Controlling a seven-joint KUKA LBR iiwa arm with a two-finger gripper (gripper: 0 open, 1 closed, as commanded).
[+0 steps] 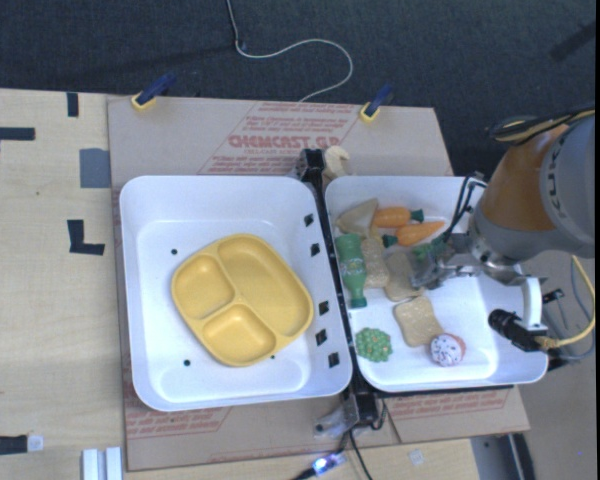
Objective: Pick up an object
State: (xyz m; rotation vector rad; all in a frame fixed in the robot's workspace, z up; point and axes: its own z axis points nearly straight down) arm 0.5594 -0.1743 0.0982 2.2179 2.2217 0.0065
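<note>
Arm comes in from right; gripper [428, 265] low in the right bin [480, 368], among food items. Can't tell if gripper is open/shut or has hold of anything. Around it: two carrots [405, 224] just far side, green bottle [351, 268] to left, toast slice [417, 320] nearer, green broccoli-like piece [373, 344] at near-left. Yellow divided tray [242, 298] in the left bin [150, 218].
</note>
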